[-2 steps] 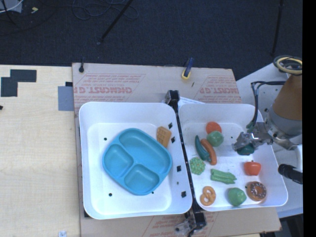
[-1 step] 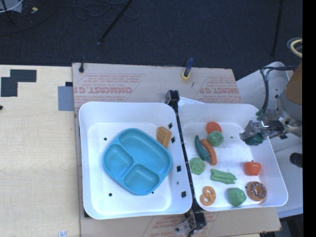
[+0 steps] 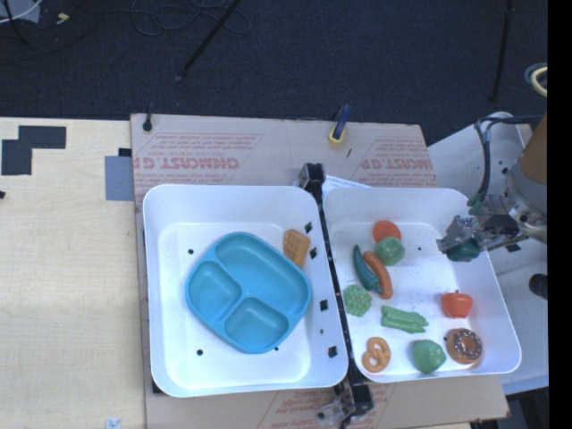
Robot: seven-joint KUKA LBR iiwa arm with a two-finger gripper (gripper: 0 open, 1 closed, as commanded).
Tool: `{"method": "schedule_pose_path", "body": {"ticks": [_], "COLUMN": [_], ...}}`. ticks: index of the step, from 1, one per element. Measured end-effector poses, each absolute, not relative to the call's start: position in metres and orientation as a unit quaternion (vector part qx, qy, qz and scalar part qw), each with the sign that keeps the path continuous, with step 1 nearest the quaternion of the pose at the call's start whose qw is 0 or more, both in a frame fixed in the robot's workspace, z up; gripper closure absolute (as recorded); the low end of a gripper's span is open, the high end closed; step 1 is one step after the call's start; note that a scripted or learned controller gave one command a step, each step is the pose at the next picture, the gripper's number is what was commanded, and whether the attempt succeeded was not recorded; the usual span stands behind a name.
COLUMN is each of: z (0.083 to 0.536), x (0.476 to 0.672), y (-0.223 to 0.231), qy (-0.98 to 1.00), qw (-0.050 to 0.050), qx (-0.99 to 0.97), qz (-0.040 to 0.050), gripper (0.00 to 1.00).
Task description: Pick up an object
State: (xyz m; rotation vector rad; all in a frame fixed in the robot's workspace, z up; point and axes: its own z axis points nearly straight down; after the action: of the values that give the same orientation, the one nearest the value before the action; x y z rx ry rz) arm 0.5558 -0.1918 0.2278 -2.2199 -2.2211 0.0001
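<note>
Overhead, hand (image 3: 465, 239) at right bin's (image 3: 500, 329) right rim, closed on a dark green toy (image 3: 464, 252). Below in same bin: tomato (image 3: 457, 304), donut (image 3: 464, 346), pretzel (image 3: 376, 354), green pepper (image 3: 404, 318), broccoli (image 3: 357, 300). Left bin (image 3: 161, 329) holding blue divided plate (image 3: 248, 290) and waffle piece (image 3: 296, 246).

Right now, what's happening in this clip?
The robot arm reaches in from the right, its claw over the right bin's right edge with something dark teal at its tip. Toy foods lie in that bin: a tomato, a donut, a pretzel. A blue divided plate sits in the left bin.
</note>
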Motion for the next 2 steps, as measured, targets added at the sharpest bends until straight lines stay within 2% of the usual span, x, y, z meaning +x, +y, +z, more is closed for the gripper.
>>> {"method": "schedule_pose_path", "body": {"ticks": [1, 2], "z": [0.218, 0.229], "x": [0.561, 0.567], "y": [-0.137, -0.089], "qy": [-0.708, -0.709], "qw": [0.002, 0.001], "qx": [-0.706, -0.706], "qz": [0.0005, 0.0001], "gripper": [1.00, 1.00]}}
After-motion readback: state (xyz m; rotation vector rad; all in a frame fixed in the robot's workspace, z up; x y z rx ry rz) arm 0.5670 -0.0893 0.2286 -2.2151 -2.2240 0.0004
